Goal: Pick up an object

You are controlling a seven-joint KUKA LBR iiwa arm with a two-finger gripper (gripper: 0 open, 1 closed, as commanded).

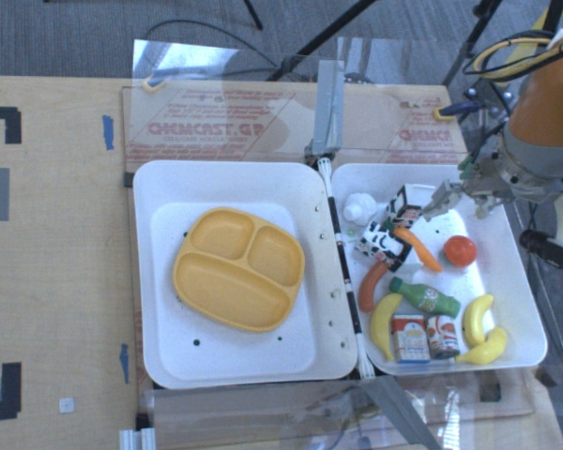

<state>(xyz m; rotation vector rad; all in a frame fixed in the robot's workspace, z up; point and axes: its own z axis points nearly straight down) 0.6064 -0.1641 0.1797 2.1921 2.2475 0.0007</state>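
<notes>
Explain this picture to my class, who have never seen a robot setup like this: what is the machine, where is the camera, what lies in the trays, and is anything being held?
The camera is fixed above a bench, looking down at a slant. The arm, grey with an orange band, reaches in from the right, and its gripper sits over the right bin. I see nothing between its fingers.

The left bin holds a yellow divided plate. The right bin holds toy food: a tomato, a carrot, a green bottle, two bananas, a sausage, a small box and a black-and-white piece.

Its job is to pick up an object.
</notes>
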